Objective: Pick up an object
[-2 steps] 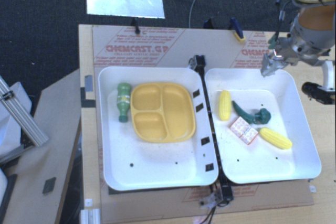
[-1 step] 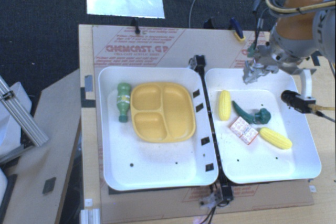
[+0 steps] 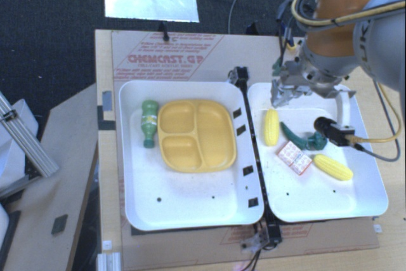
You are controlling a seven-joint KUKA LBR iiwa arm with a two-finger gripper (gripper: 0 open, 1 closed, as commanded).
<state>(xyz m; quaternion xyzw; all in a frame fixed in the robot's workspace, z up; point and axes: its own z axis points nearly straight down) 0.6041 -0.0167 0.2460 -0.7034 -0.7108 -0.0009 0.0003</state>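
On the left side of the bench (image 3: 70,136), the left bin (image 3: 136,200) holds two things. A small green bottle (image 3: 149,124) lies lengthwise near the bin's left wall, its cap toward the far edge. Just beside it, to the right, a yellow divided plate (image 3: 196,135) with three compartments lies flat, taking up much of the bin's far half and reaching close to the right wall. The near half of this bin shows bare white floor with a few small dark spots.

A black strip with clips runs down the seam where the two bins meet.

The right bin (image 3: 330,203) holds four loose things. A yellow corn cob (image 3: 271,127) lies near its left wall, pointing from far to near. To its right a curved teal-green piece (image 3: 298,138) lies on the bin floor, its right end meeting a black part with a cable leading off to the right. Just nearer than these, a small red-and-white box (image 3: 294,157) lies flat around the bin's middle, and a second yellow corn cob (image 3: 333,167) lies at a slant just right of the box.

The claw (image 3: 283,95) hangs over the far left part of the right bin, just beyond the first corn cob's far end. Nothing shows between its tips; whether it is released or clenched cannot be told from here.
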